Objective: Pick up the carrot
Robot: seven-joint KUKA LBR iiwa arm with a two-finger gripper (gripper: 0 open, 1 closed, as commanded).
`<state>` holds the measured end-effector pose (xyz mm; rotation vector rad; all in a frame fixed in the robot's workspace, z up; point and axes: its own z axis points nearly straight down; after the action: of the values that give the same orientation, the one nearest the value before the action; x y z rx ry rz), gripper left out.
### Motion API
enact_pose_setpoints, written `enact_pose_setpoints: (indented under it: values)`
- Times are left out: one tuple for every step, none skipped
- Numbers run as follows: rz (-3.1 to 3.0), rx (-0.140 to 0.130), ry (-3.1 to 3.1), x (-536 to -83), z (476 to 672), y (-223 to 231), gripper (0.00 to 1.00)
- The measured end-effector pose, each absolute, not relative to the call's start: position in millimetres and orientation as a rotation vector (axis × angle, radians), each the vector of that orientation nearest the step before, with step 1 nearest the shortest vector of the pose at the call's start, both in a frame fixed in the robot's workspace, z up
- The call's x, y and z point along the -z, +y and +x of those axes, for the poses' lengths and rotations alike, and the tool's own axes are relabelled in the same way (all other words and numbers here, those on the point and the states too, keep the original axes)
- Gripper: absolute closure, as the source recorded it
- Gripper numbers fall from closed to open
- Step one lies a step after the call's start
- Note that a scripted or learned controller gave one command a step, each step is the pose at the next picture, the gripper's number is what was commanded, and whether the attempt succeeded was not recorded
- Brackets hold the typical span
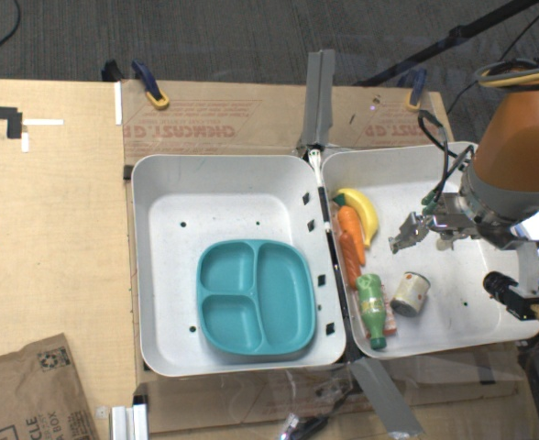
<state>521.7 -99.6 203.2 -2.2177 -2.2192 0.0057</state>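
Orange and tapering, the carrot (350, 238) is found in the right bin (453, 165), laid lengthwise against that bin's left wall, with its green top toward the far end. A yellow banana (365, 214) is seen touching it on the right, curved around its upper part. Just below the carrot, a green bottle (372, 308) with a red label is laid along the same wall, and a small cylindrical can (410, 293) is seen on its side just beside the bottle, toward the bin's middle. The gripper (407, 234) is held over the middle of the right bin, to the right of the carrot and banana and apart from both; nothing is seen between its fingers, and whether they are spread or closed cannot be told at this angle. The arm (517, 154), grey with its orange band, is extended in from the right edge. In the left bin (219, 174), a teal divided plate (256, 296) with three compartments is set toward the near right corner. Both bins are borne on a bench (49, 227) covered with brown cardboard.
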Motion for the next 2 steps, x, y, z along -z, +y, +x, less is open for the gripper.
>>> enact_pose_setpoints:
  values:
    - [-2.108, 0.01, -2.346, -108.2, 535.0, -99.1, 0.0]
    - [-2.114, 0.007, -2.341, -116.2, 534.9, -100.7, 1.0]
